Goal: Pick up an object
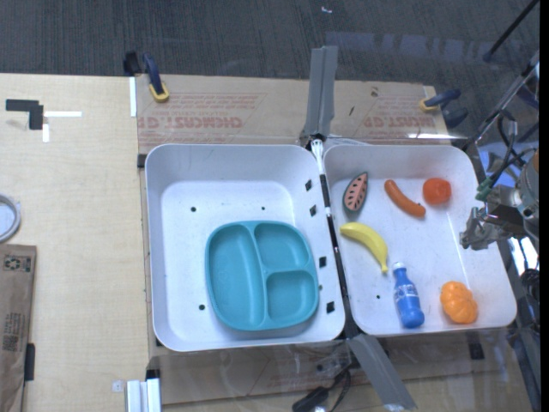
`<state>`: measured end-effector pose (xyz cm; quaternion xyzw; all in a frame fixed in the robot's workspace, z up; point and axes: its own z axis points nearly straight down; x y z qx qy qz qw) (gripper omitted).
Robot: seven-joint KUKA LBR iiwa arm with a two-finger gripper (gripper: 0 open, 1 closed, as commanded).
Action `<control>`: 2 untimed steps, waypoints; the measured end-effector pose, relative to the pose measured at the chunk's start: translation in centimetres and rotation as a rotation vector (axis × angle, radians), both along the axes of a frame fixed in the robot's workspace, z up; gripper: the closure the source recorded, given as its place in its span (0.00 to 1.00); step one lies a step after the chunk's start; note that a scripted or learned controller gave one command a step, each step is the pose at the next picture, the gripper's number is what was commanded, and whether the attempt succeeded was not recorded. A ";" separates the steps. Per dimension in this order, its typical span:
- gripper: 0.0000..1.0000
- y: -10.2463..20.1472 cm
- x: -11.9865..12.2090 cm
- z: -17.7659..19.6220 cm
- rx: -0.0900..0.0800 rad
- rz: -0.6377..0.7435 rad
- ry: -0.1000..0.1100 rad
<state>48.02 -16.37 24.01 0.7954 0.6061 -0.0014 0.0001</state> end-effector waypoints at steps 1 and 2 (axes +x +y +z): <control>0.00 0.0 0.0 0.0 0.000 0.001 0.001; 0.00 2.9 2.0 -14.7 0.002 0.080 0.002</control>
